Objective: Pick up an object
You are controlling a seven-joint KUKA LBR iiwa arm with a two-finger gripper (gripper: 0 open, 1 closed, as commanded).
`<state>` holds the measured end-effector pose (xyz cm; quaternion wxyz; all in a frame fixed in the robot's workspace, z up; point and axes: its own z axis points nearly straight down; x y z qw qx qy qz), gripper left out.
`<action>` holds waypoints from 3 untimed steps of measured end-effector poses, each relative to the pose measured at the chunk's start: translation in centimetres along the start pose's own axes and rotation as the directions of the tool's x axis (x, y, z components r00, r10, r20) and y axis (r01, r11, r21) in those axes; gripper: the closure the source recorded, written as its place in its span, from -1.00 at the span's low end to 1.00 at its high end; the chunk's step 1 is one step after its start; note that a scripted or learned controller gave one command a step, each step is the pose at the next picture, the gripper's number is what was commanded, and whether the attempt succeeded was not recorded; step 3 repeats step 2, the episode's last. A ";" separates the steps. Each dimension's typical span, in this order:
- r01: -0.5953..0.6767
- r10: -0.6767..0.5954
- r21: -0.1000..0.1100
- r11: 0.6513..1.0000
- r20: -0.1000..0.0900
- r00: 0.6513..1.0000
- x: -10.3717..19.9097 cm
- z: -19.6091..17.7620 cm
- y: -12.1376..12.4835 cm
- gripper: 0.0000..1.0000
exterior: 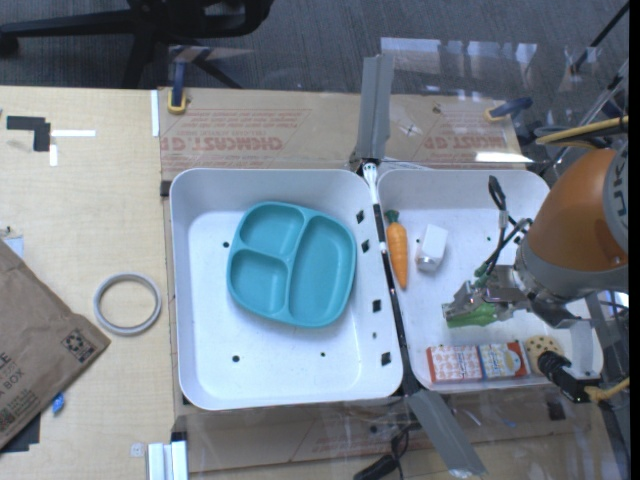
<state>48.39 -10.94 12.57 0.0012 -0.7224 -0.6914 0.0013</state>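
Note:
My gripper [468, 303] is low in the right bin [455, 190], reaching in from the right under the orange wrist band. A small green object [482, 316] lies directly at its tip, touching or just beneath it; whether it is held cannot be made out. An orange carrot [398, 253] lies along the bin's left wall. A small white block [432, 247] sits just right of the carrot. A red and white flat box [476, 361] lies along the front wall, with a tan round piece [543, 348] at its right end.
The left bin [200, 308] holds a teal divided plate [293, 264]. On the wooden bench to the left lie a grey tape ring [127, 302] and a brown cardboard box [35, 338]. Black cables [500, 230] hang over the right bin's far right part.

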 end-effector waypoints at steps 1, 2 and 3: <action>0.086 -0.086 0.001 0.996 0.002 0.996 9.2 -6.3 9.5 1.00; 0.136 -0.136 0.001 0.991 0.003 0.991 9.4 -6.6 14.6 1.00; 0.136 -0.136 0.001 0.991 0.003 0.991 9.4 -6.6 14.6 1.00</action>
